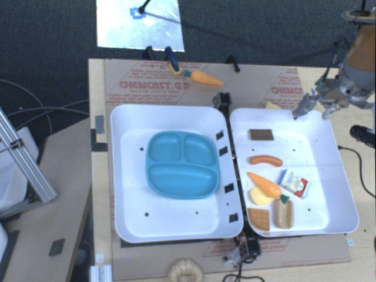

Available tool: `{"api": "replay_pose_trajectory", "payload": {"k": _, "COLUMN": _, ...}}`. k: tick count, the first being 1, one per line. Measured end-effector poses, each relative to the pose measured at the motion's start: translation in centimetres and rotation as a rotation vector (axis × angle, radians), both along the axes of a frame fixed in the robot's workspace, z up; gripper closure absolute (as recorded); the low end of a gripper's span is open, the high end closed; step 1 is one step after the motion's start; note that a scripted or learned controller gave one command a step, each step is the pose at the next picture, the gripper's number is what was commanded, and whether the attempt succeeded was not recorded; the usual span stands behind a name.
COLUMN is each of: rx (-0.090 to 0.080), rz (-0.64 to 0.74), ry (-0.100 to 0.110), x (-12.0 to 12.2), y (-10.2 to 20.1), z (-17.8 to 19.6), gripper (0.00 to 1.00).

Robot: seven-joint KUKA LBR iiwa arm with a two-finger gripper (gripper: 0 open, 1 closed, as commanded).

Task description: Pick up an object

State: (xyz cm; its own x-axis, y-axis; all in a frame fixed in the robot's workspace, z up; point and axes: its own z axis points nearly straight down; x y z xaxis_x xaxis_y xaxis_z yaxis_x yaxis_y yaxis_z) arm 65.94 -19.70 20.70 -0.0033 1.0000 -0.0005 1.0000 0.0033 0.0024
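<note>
Where the arm reaches in from the right, its gripper is seen above the upper right corner of the right bin, with the two fingers spread apart and nothing between them — the wrist is tilted down toward the bin's rim.

Across the counter from left to right: a blue divided plate is set in the left bin. In the right bin a brown block is placed at the top, a sausage below it, then an orange carrot, a small carton, a waffle and a hot dog bun. A second carrot lies outside the bins, at the back.
</note>
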Motion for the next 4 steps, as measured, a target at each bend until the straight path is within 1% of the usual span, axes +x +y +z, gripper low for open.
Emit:
{"api": "replay_pose_trajectory", "payload": {"k": 1, "rx": 0.001, "rz": 0.0, "ry": 0.005, "x": 0.1, "y": -0.1, "z": -6.3, "gripper": 0.0}}
{"api": "replay_pose_trajectory", "payload": {"k": 2, "rx": 0.0, "rz": 0.0, "ry": 0.004, "x": -0.3, "y": 0.0, "z": -12.4, "gripper": 0.0}}
{"api": "replay_pose_trajectory", "payload": {"k": 3, "rx": 0.0, "rz": 0.001, "ry": 0.0, "x": -0.2, "y": 0.0, "z": -12.2, "gripper": 0.0}}
{"api": "replay_pose_trajectory", "payload": {"k": 4, "rx": -0.002, "rz": 0.004, "ry": -0.004, "x": -0.1, "y": 0.0, "z": -11.0, "gripper": 1.0}}
